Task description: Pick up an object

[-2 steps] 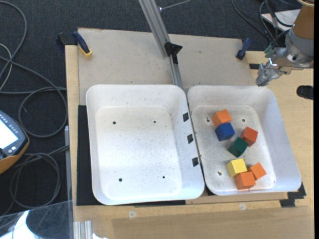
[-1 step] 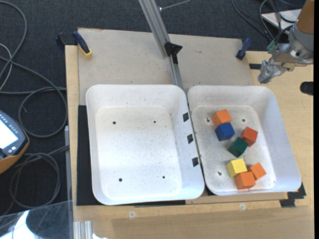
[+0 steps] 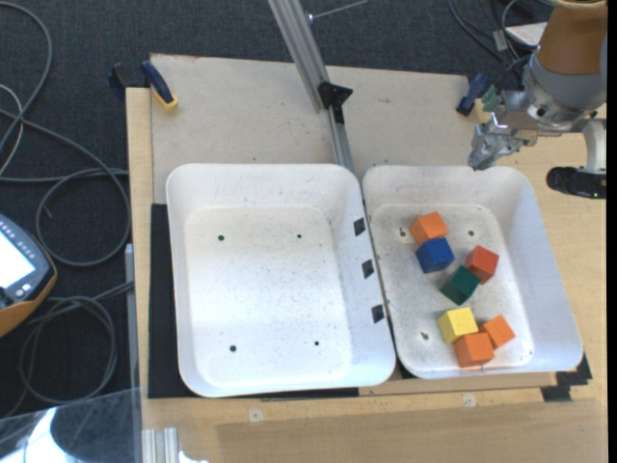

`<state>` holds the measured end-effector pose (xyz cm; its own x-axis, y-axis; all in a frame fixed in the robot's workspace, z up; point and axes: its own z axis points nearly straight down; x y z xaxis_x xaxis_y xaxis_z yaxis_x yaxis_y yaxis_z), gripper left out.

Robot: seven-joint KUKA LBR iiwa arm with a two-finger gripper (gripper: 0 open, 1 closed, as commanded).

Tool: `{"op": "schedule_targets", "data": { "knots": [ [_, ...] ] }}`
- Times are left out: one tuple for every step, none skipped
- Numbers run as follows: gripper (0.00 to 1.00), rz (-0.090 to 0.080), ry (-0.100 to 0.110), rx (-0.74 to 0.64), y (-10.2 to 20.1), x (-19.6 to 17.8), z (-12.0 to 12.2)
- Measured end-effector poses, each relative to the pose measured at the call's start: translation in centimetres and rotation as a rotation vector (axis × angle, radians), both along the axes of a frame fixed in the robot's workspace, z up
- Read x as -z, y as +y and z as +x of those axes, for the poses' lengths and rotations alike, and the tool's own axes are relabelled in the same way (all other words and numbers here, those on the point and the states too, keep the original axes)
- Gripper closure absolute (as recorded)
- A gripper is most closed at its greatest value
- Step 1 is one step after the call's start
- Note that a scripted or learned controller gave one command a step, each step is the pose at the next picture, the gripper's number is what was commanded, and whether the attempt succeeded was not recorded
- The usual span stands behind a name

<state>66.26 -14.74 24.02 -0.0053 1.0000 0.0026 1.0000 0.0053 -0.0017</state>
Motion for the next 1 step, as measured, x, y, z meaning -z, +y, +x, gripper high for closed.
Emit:
{"op": "schedule_targets", "data": {
  "knots": [
    [1.0, 0.0, -0.001, -0.001, 4.92, -1.02, -0.3]
  ]
}}
